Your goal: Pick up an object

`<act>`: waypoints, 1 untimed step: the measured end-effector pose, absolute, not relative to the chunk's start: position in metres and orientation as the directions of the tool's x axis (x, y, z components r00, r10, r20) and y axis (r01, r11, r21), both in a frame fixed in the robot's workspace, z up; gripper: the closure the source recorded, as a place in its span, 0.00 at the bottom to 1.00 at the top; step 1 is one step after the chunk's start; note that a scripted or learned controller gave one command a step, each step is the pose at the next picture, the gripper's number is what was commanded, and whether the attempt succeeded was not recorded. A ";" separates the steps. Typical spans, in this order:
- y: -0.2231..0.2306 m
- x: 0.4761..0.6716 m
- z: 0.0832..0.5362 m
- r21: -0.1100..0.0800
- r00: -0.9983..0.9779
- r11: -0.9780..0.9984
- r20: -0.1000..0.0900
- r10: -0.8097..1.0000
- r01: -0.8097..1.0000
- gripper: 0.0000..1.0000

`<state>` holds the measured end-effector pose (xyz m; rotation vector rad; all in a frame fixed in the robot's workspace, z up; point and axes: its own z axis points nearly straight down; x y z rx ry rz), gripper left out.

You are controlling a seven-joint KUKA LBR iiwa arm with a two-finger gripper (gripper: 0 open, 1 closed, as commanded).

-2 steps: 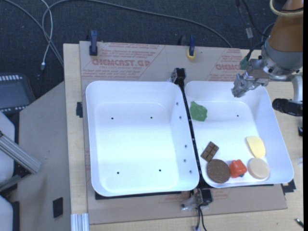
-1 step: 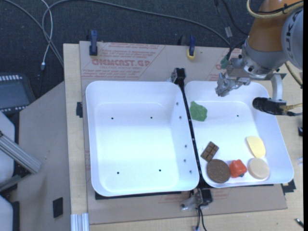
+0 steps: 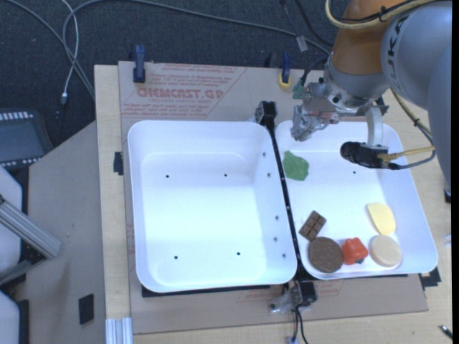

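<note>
The right bin (image 3: 412, 213) holds a green leafy piece (image 3: 295, 166) near its left wall. Along its near side lie a brown chocolate bar (image 3: 313, 225), a round brown cookie (image 3: 325, 254), a small red piece (image 3: 354, 250), a pale round disc (image 3: 385, 251) and a yellow oblong piece (image 3: 381, 218). My gripper (image 3: 307, 128) hangs over the bin's far left corner, just above and behind the green piece. Nothing shows between its fingers.
The left bin (image 3: 204, 203) sits beside the right one, with a black divider clip (image 3: 267, 111) at their far junction. A black cylindrical part (image 3: 362, 153) with a cable sticks out from the wrist over the right bin. Blue clamps (image 3: 138, 63) hold the board's far edge.
</note>
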<state>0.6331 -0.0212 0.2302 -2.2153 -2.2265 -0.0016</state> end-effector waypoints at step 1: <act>0.032 0.635 0.221 0.000 -0.005 0.005 0.001 1.000 1.000 1.00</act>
